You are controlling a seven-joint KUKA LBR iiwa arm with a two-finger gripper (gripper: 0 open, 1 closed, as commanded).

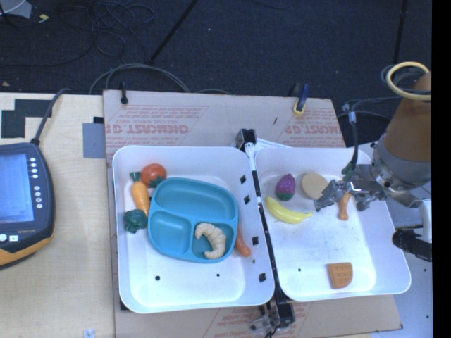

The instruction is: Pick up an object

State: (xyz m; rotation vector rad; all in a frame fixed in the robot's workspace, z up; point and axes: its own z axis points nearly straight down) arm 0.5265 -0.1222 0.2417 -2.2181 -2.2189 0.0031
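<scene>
Orange carrot-like piece [344, 206] sits clasped between the fingers of the pincer [343, 203] over the right bin [366, 287]; lifting straight up, clear of the banana [287, 211], seems best.

Dark floor [211, 27] behind the bench, black cables [106, 20] strewn across it. Light wooden bench [63, 273] carries printed cardboard sheet [190, 118]. Teach pendant [21, 196] at left edge.

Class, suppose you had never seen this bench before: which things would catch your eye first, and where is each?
Probably the bright blue divided plate in the left bin, with a pale curled shrimp-like toy in one compartment. Next, the gripper low over the right bin, with a small orange piece at its fingers, near the yellow banana.
</scene>
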